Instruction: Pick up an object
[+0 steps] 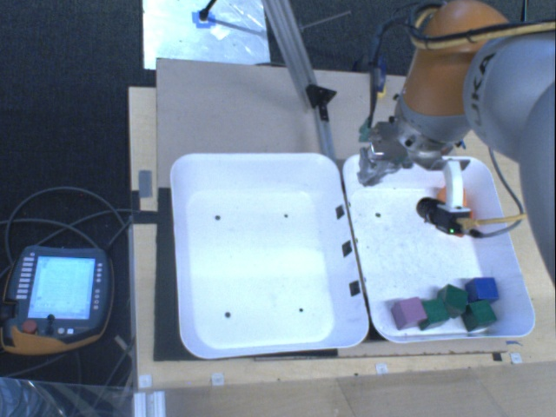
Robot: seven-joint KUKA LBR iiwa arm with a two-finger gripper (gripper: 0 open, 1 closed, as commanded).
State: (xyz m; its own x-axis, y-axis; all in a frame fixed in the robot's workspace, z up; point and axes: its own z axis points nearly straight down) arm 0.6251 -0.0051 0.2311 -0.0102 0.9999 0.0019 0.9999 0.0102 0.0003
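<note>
— Where are the blocks?
— Pink (407,312), green (453,301) and blue (482,288), clustered in the right bin's (512,259) near corner.
— The gripper (373,168)?
— Over that bin's far-left corner, well apart; open or closed, I cannot tell.

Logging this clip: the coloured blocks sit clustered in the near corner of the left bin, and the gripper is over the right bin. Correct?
Not quite. The camera view shows the blocks in the right bin, not the left; the gripper is over that bin's far edge.

Gripper (373,168) over right bin (512,259) far corner; 4 blocks (445,306) (pink, green, blue) at near edge.
</note>
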